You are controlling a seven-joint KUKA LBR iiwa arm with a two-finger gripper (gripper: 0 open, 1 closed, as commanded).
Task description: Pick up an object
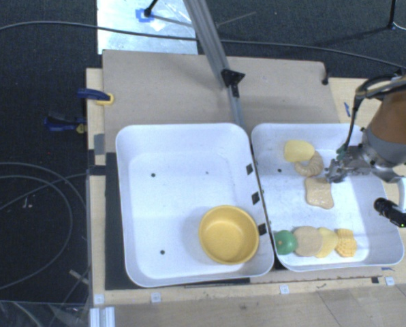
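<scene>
My gripper hangs low over the right bin, reaching in from the right. Its tips sit right above the upper end of a flat tan cookie-shaped piece and beside a ridged beige piece. A pale yellow rounded piece lies just up-left of that. Nothing shows between the tips. Along the bin's near wall lie a green ball, a beige disc, a yellow piece and an orange waffle-like piece.
The left bin holds a yellow bowl in its near right corner. A slanted metal pole crosses above the bench at the back. Blue and yellow clamps grip the bench's left edge.
</scene>
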